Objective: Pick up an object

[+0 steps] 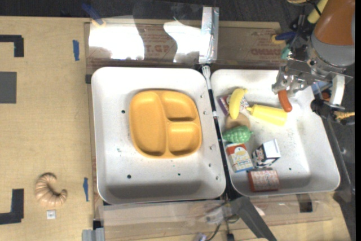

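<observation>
**Gripper over the right bin, small orange piece at its fingers**

Nearest the camera, on the bench outside the bins: a tan curled croissant-like toy (51,189), lying alone at lower left.

In the left bin (107,178): a yellow divided tray (165,122), sitting flat in the middle.

In the right bin (316,172), from the near edge back: a reddish patterned box (263,179); just behind it a small carton with a red label (239,156) beside a dark and white box (267,152); then a green bumpy toy (237,134); then a yellow block (269,114) lying crosswise, close to a banana (236,102) resting over a purple packet near the bin's left wall.

Further back, over the right bin's far right part: the gripper (289,87), reaching in from the right on the grey arm with its orange band (337,20). Hanging just below the fingers, a small orange sausage-shaped piece (285,100). Apparently pinched between narrow-set fingers, though too small and blurred to be sure.

Farthest back: a clear plastic sheet (152,31) standing behind the left bin.
</observation>
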Available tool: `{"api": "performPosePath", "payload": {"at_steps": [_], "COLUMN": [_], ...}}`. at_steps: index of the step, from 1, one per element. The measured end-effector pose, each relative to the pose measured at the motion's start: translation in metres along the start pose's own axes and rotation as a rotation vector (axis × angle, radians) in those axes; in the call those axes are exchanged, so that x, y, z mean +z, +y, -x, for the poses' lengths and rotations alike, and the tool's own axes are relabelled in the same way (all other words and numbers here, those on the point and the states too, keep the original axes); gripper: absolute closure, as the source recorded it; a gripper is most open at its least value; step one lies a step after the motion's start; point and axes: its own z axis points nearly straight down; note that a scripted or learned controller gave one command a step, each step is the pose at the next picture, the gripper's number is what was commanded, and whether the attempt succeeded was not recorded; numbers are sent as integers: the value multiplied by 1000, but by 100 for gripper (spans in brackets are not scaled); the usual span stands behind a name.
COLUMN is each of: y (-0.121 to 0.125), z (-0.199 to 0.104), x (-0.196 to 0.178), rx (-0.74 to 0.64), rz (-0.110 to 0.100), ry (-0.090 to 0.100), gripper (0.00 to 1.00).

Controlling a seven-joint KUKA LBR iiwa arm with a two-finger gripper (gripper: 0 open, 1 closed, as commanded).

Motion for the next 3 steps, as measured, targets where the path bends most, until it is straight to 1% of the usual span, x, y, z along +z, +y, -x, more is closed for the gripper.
{"api": "performPosePath", "payload": {"at_steps": [1, 2, 3], "y": [-65, -65, -68], "z": [0, -1, -85], "x": [-24, -34, -4], "rx": [-98, -99, -6], "rz": [-1, -1, -7], "ry": [0, 0, 1], "gripper": [100, 100, 100]}}
